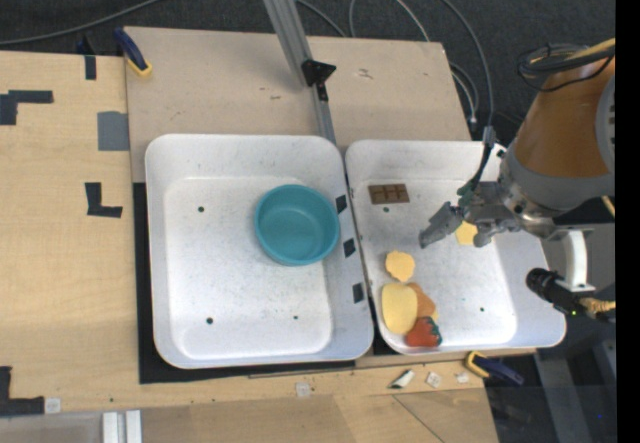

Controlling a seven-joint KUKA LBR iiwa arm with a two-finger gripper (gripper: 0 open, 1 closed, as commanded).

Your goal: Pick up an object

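In the right bin [520, 326] my gripper [458, 233] hangs low over the floor, its fingers spread apart. A small yellow piece [467, 233] lies between them, closer to the right finger, and a gap shows beside the left finger [436, 230]. In front of the gripper, toward the bin's near left corner, lie a small yellow round piece [400, 265], a larger pale yellow piece [398, 307], an orange piece [426, 304] and a red strawberry-like piece [424, 333]. A brown chocolate bar [389, 194] rests at the bin's back left.
The left bin [190, 261] holds a teal bowl [296, 223] near its right wall. A grey pole [285, 16] slants over the back of the bench. Cables run behind the bins. Small clips lie on the bench in front of the right bin.
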